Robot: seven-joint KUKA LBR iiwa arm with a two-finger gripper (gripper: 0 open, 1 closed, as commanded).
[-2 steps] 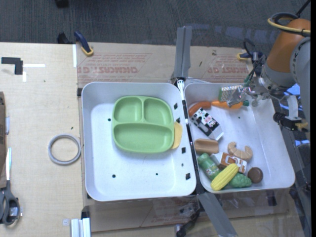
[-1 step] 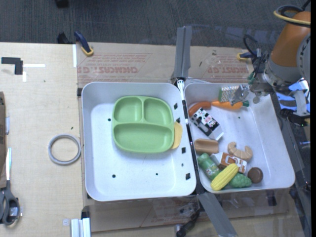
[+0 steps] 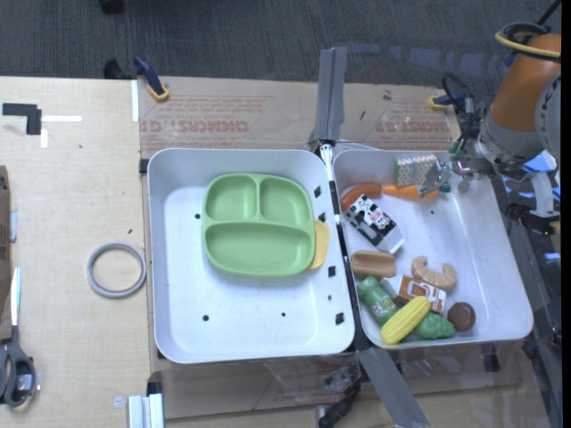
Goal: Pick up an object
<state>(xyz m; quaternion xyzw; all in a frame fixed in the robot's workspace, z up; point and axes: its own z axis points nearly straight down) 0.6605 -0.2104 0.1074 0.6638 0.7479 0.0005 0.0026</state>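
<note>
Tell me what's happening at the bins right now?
The arm reaches in from the right, its claw low over the far end of the right bin, near an orange carrot and a sausage. Toy foods crowd that bin: corn, a hot dog bun. The left bin holds a green divided plate. No object is lifted yet.

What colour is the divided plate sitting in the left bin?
Light green; the divided plate shows plainly in the camera view, resting in the left bin.
</note>
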